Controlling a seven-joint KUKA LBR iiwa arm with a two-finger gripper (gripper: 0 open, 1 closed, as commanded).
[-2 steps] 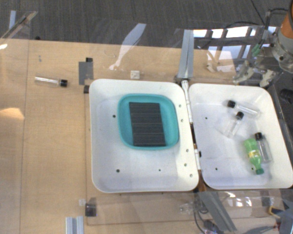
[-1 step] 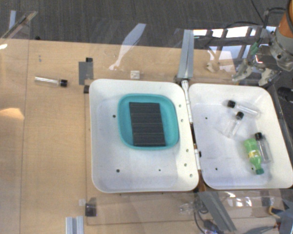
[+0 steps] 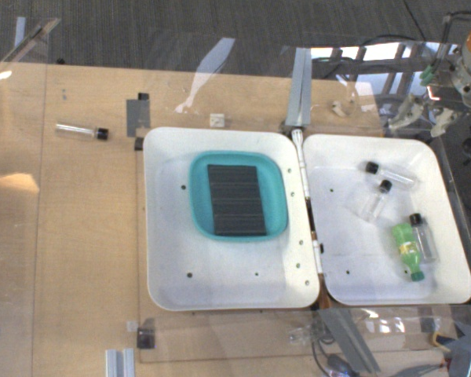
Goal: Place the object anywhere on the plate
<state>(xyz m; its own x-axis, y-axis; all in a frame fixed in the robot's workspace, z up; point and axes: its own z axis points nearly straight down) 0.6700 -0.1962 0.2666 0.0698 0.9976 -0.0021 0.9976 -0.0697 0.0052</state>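
Two shallow white bins sit side by side on the wooden bench (image 3: 63, 250). The left bin (image 3: 173, 281) holds a teal, rounded-square plate (image 3: 200, 210) with a dark ribbed rectangular mat (image 3: 237, 200) lying across its middle. The right bin (image 3: 361, 281) holds the loose objects: two clear vials with black caps, one (image 3: 390, 173) near the bin's upper middle and another (image 3: 375, 199) just below it, the two lying close together and possibly touching. Toward the bin's lower right corner lies a small green bottle (image 3: 408, 250), and just beside it, on its right, a clear bottle with a dark cap (image 3: 421, 236); whether the two touch is hard to tell. All four are well apart from the plate, with the bins' shared rims between them. The arm's wrist and gripper (image 3: 455, 73) sit at the upper right edge of the view, above and beyond the far corner of the right bin, away from every object; how its fingers are set cannot be told from here. One more clear, black-capped vial (image 3: 80, 132) lies on the bench, left of the left bin.
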